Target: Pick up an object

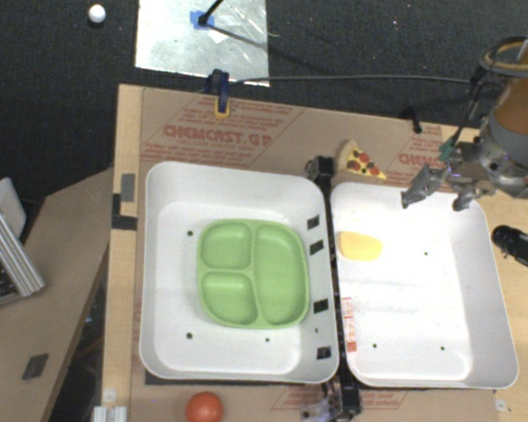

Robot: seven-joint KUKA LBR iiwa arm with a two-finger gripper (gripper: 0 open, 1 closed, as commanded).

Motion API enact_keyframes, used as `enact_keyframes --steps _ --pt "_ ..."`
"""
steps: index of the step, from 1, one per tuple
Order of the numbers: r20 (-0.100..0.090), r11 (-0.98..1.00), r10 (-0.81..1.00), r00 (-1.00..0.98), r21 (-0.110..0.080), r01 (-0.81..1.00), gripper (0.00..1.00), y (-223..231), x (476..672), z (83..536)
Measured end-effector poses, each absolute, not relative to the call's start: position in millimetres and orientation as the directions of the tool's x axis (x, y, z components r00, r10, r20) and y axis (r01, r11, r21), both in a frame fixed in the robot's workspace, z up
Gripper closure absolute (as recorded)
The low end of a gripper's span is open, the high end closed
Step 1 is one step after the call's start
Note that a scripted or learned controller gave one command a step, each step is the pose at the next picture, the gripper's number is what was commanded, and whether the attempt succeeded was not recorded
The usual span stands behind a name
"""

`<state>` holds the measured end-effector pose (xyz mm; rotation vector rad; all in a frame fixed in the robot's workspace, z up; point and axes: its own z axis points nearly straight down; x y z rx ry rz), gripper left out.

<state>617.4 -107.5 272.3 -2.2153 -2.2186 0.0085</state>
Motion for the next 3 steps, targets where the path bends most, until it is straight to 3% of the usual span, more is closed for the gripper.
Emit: enact_keyframes --steps 1,3 --pt "0.000 0.003 1.000 -0.003 0.002 1.000 0.00 -107.4 619.2 278.2" --pt "0.000 0.001 1.000 -0.001 -0.002 1.000 0.00 -102.2 616.7 174.1"
